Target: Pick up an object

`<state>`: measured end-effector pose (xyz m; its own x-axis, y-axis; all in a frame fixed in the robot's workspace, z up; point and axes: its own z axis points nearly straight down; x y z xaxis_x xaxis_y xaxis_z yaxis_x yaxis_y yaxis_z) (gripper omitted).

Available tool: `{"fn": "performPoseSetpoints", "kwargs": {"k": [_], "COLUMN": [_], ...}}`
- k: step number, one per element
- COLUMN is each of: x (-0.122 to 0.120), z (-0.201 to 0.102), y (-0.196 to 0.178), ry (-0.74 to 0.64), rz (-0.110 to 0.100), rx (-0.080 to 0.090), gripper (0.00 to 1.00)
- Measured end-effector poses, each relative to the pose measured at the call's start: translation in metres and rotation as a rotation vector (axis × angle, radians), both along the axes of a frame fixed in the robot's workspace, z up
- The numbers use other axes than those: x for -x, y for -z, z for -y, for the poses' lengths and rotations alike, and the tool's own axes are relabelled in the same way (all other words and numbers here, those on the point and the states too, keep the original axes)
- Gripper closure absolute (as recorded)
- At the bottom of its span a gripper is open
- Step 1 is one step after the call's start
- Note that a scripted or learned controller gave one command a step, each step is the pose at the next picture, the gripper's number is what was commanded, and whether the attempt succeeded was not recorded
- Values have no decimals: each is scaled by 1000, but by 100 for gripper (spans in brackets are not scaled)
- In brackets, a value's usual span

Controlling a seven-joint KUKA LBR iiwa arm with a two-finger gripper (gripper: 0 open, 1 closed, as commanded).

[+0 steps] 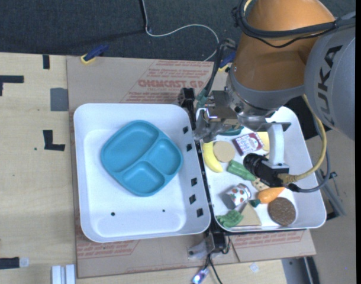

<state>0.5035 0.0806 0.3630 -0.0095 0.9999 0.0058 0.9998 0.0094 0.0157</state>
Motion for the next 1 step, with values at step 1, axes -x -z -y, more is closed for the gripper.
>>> {"fn": "performPoseSetpoints", "kwargs": {"k": [1], "x": [22], "z": [35], "y": [91], "ry": [13], "rz": [-26], "rx": [8], "gripper": [100]}}
